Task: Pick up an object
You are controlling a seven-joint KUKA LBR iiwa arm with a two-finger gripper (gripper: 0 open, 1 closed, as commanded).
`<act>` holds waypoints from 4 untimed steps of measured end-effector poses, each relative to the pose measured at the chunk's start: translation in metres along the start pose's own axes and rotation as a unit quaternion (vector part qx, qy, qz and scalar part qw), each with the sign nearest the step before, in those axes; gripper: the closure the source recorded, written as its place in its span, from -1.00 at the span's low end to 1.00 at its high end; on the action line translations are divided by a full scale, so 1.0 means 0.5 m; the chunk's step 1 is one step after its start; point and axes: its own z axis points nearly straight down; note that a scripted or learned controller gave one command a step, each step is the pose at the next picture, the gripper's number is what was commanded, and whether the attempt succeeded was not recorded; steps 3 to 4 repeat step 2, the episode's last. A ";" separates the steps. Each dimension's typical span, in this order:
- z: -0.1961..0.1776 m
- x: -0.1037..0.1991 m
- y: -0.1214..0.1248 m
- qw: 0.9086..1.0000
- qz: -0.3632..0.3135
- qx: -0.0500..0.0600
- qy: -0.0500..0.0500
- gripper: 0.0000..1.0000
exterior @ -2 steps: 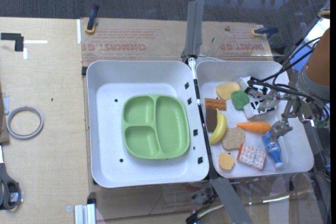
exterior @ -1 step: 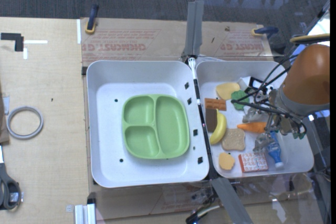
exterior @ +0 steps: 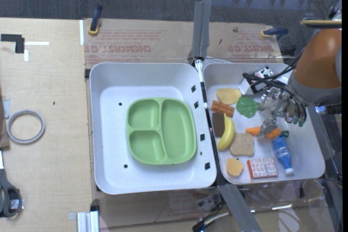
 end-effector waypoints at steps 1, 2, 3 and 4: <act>-0.019 -0.002 0.003 1.000 -0.002 0.000 -0.003 1.00; -0.306 -0.008 0.048 0.973 0.233 0.000 -0.001 1.00; -0.306 -0.008 0.048 0.973 0.233 0.000 -0.001 1.00; -0.306 -0.008 0.048 0.973 0.233 0.000 -0.001 1.00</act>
